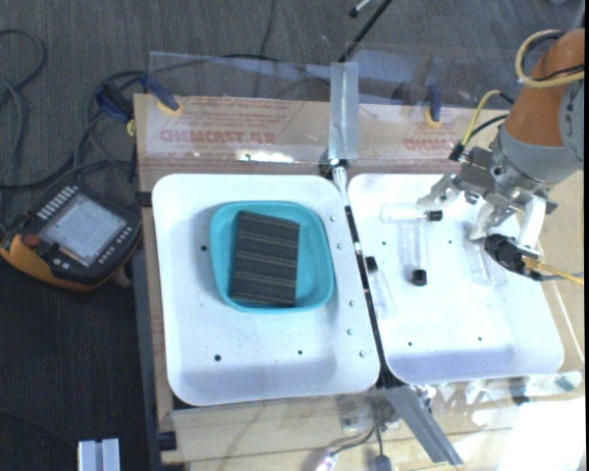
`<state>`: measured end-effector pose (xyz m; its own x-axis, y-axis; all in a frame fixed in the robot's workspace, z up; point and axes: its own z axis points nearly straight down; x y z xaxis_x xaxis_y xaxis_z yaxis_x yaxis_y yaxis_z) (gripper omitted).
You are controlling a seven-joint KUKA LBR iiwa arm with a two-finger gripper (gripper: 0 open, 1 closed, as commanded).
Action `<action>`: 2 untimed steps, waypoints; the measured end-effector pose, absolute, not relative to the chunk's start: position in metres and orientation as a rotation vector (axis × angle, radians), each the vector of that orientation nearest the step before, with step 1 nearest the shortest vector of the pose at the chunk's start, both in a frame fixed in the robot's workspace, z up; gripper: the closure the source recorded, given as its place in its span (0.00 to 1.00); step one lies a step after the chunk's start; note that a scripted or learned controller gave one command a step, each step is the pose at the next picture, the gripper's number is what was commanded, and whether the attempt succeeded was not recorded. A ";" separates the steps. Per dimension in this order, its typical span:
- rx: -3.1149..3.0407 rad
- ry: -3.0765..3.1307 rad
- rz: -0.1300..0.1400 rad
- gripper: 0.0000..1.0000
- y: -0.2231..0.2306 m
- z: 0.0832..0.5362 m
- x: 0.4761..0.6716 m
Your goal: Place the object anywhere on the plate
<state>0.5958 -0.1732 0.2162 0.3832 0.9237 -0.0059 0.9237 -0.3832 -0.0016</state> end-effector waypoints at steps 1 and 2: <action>2.668 1.655 -0.004 0.00 -0.211 0.341 0.622; 2.791 1.439 -0.004 0.00 -0.208 0.434 0.580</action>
